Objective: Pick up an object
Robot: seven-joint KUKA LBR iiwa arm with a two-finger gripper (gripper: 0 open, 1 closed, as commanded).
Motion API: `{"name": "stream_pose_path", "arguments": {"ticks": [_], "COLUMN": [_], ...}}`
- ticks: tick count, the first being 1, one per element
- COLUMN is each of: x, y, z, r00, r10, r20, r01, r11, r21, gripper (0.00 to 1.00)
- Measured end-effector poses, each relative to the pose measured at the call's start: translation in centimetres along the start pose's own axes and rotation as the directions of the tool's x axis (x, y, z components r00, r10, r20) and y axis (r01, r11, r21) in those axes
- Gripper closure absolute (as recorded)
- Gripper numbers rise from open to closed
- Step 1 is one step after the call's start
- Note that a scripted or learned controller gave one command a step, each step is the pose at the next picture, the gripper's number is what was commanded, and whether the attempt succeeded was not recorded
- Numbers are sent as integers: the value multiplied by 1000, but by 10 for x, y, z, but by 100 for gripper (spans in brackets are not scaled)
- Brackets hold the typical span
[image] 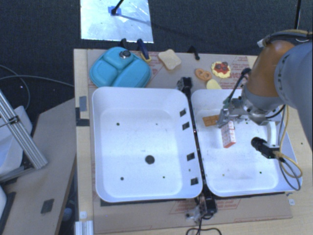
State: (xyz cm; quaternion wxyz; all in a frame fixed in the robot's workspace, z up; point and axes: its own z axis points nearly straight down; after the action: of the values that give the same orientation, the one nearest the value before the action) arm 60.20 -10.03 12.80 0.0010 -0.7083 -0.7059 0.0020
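My gripper (226, 120) hangs low over the right bin (244, 180), near its upper left part. Just below it in the view lies a small white and red carton (228, 137), its top end right at the gripper's tip; contact between them is unclear. To the left of the gripper, a flat orange cracker-like piece (210, 120) rests on the bin floor. The grey arm with its orange band (269, 67) comes in from the right.
The left bin (102, 131) holds a small dark disc (149, 159). Behind the bins lie a blue lidded tray (120, 68), a toast slice (169, 59), a pretzel (202, 74), a small pizza toy (221, 69) and a yellow piece (213, 84). Yellow cable loops (288, 165) at the bin's right rim.
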Motion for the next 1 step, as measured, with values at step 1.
{"name": "stream_pose_path", "arguments": {"ticks": [1], "x": [120], "y": [-39], "z": [-59], "r00": [1000], "r10": [-16], "r20": [-3], "r01": [16], "r11": [1000], "r21": [-9], "gripper": [100]}}
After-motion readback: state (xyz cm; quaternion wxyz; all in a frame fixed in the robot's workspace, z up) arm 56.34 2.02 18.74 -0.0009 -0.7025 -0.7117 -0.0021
